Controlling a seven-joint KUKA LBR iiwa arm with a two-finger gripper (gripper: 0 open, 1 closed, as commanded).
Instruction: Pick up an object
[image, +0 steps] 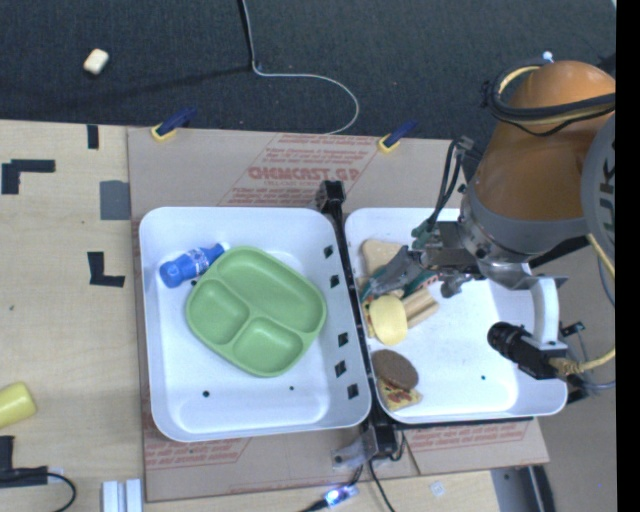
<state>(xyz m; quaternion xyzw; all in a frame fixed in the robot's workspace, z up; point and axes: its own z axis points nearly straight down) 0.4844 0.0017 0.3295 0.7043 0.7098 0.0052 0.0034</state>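
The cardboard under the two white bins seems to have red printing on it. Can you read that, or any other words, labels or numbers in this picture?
Cardboard sheet, red print above the bins: a logo-like line, too blurred to read with confidence.
Same cardboard, front edge below the bins: faint red print, too small to read.
Blue bottle in the left bin: no readable label.
Black tape marks on the bench: shapes, not letters.

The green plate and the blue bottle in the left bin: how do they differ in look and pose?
The green plate is wide, flat and split into three compartments; the blue bottle is small and rounded. The green plate lies face up across the middle of the left bin; the blue bottle lies on its side near the far left corner, its cap end against the plate's rim. Both rest in the same bin, away from the gripper.
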